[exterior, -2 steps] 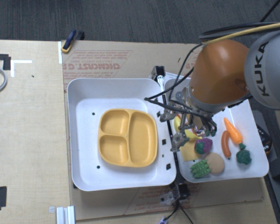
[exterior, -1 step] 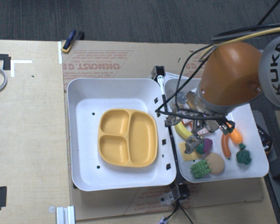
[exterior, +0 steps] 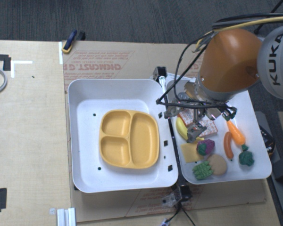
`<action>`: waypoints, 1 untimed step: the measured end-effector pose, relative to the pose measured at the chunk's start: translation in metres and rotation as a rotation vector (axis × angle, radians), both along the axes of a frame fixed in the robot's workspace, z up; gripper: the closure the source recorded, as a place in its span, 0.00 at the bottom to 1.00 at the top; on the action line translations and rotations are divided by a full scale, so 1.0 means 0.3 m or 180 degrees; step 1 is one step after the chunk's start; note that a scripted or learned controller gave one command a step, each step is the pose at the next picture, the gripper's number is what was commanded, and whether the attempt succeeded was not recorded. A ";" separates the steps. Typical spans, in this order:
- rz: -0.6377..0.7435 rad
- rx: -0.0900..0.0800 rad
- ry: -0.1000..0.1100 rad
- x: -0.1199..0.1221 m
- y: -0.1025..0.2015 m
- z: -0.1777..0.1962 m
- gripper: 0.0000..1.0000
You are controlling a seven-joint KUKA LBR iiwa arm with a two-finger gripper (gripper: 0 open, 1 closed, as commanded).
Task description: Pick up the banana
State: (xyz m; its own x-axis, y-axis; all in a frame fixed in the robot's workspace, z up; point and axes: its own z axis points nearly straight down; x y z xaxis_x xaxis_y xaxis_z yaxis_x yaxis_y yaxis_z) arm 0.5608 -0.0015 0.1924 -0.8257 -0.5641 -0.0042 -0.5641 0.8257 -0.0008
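The gripper is positioned directly against the banana; its finger state cannot be determined.

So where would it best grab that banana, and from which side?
Probably across the banana's narrow middle, coming straight down. It lies flat along the right bin's left edge, curving, with the gripper above it; fingers should close across its width, not its length.

From here the arm hides the far part of the right bin and runs off the right edge. My tool covers most of the banana; I can't make out its fingers. A red-and-white packet is partly hidden.
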 end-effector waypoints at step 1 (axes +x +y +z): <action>0.0411 -0.0003 0.0005 -0.151 -0.029 0.001 0.00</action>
